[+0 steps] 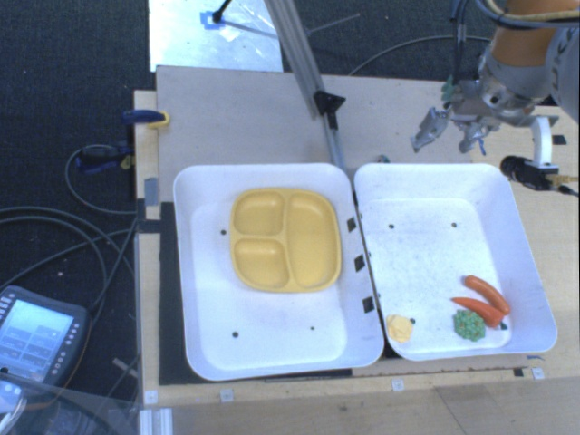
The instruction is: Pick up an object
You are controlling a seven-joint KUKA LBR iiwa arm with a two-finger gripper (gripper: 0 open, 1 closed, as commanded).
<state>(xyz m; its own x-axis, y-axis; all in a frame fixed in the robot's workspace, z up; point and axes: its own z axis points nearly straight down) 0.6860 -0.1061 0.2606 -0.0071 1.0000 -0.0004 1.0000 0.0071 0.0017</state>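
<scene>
The two bins, the left bin [208, 333] and the right bin [426, 198], look like smooth white plastic with a slight sheen, the right one speckled with fine dark marks. In the left bin the yellow divided plate [285, 240] appears as matt plastic. The bench top [236, 116] looks like pale, matt board, rough-free and dull. At the upper right of the frame the gripper [451, 134] shows bare greyish metal, under a glossy orange band [535, 12]. The slanted pole [294, 39] at top centre looks like brushed metal.
</scene>
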